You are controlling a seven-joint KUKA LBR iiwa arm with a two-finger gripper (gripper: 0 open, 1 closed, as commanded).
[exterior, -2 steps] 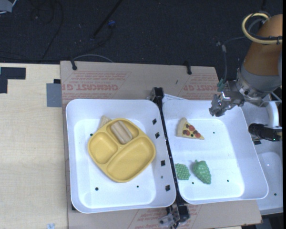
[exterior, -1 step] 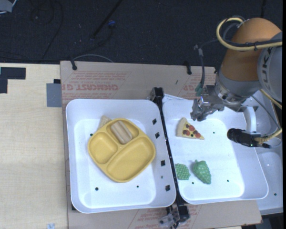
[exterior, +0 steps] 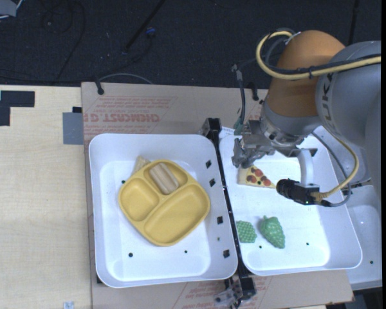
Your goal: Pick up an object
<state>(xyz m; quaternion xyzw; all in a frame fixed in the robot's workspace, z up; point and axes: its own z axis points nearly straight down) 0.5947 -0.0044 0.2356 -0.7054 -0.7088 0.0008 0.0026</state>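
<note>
A: How far is the task, in your opinion?

B: I judge that the pick is not yet done; nothing is lifted. All the objects lie on the bin floors. The gripper (exterior: 246, 156) is low in the right bin (exterior: 347, 250), at its upper left part, close to the divider (exterior: 220, 192) between the two bins.

A: And which object is it going for?

B: Most likely the pizza slice (exterior: 257, 177), a flat toy with red spots. It lies on the floor of the right bin, just below the gripper in the view and a little to the right; its upper edge seems to touch the gripper or go under it, but the wrist hides this place, so I am not sure.

A: Is the gripper closed on it?

B: I cannot tell; the grey wrist and the cables cover the tip, so I will not say that it holds anything.

A: What else is there?

B: Two green toys near the front of the right bin, a flat checkered one (exterior: 246, 231) and a lumpy one (exterior: 273, 231), both well apart from the gripper; in the left bin (exterior: 109, 250) a yellow divided plate (exterior: 165, 202) with a tan piece (exterior: 163, 177) in its upper compartment.

A: So what is left?

B: To grasp and to raise, as I judge it.
</note>
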